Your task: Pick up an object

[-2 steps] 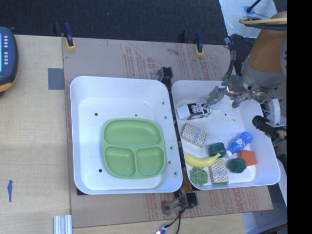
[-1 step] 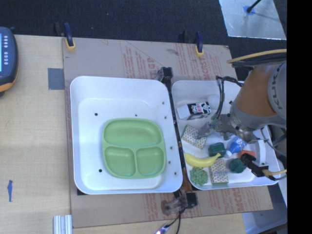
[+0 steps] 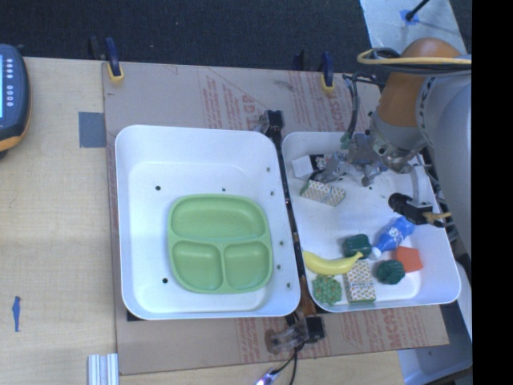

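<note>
Reaching in w/ claw (image 3: 335, 169) low over patterned box (image 3: 324, 192).

Green divided plate (image 3: 219, 243), left bin (image 3: 132, 215)

A robotics lab: 2 white bins (image 3: 128, 215) clamped to a cardboard-covered bench (image 3: 56, 239).

Left shallow plastic bin (image 3: 136, 215): white. Right shallow plastic bin (image 3: 433, 291): white. Three-compartment plastic plate (image 3: 218, 243): pale green, plain. Curved plastic banana (image 3: 330, 263): yellow with darker tips. Small box near the gripper (image 3: 324, 192): beige with a green-and-white check pattern. Second small box at the front (image 3: 360, 281): same check pattern. Small bottle (image 3: 393, 235): blue and white. Block (image 3: 409, 259): orange-red. Arm wrist band (image 3: 429, 52): orange above grey. Bench surface (image 3: 56, 239): light wood tone.
</note>
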Controlling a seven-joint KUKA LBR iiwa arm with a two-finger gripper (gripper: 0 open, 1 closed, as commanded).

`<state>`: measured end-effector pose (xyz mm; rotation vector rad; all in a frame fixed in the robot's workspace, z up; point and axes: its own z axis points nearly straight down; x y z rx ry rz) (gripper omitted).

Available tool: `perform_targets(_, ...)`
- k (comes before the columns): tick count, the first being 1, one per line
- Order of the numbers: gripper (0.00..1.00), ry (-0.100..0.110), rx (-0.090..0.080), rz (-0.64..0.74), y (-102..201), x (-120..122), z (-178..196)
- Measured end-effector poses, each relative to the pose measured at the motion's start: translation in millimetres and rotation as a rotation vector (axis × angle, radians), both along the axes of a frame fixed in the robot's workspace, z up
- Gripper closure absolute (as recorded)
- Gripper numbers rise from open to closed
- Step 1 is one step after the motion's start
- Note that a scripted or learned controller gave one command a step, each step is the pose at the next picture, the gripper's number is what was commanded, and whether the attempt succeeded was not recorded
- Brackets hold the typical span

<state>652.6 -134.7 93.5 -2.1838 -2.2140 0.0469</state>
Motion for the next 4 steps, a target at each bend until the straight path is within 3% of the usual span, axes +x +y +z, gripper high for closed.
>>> perform_targets(1,1.0,0.0,0.003,-0.007,0.5,-3.6,6.9)
perform_targets(2,1.0,-0.039,-0.002,-0.01,-48.1,-25.5,-1.9)
perform_targets(3,1.0,-0.044,0.0,-0.008,23.8,-2.5,82.7)
perform_targets(4,1.0,-0.038,-0.001,-0.015,-23.5,-62.8,107.9)
